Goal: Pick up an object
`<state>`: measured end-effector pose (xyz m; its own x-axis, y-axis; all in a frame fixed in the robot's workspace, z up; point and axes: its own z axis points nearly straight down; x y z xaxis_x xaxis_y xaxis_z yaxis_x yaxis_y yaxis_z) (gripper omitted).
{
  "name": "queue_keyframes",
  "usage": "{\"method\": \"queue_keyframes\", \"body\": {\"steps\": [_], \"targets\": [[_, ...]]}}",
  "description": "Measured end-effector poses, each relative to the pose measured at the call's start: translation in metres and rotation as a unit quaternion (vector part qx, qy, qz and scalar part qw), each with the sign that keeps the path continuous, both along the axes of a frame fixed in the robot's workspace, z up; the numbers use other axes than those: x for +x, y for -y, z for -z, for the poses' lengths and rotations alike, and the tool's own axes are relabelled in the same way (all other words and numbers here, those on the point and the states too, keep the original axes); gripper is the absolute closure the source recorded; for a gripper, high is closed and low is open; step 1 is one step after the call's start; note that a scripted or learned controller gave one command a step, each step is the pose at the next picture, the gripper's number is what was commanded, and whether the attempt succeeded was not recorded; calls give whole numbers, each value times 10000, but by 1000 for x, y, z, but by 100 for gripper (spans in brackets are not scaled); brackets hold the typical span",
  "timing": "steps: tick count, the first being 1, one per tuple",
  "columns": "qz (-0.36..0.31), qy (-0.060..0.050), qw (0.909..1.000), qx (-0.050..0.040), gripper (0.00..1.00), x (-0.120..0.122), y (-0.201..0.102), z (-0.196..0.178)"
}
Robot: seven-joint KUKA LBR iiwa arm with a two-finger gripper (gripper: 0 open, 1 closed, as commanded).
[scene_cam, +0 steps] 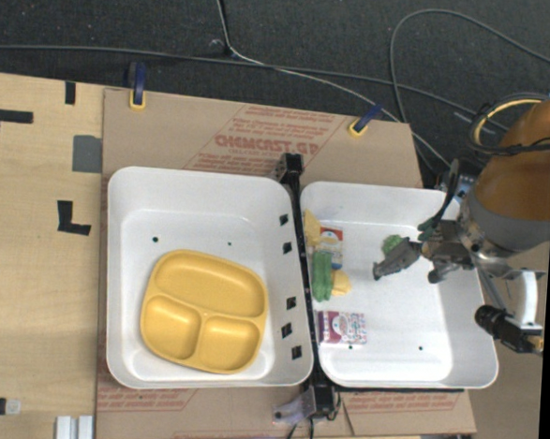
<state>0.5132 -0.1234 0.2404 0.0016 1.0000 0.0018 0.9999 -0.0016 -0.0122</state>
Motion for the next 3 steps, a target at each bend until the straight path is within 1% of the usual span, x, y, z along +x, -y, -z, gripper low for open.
{"method": "queue_keyframes", "body": {"steps": [1, 2, 3], "targets": [[-15, 51, 10000, -8, 0, 2, 0, -5], [-4, 34, 10000, -9, 0, 1, 9, 45], [-9, 25, 10000, -5, 0, 7, 12, 107]]}}
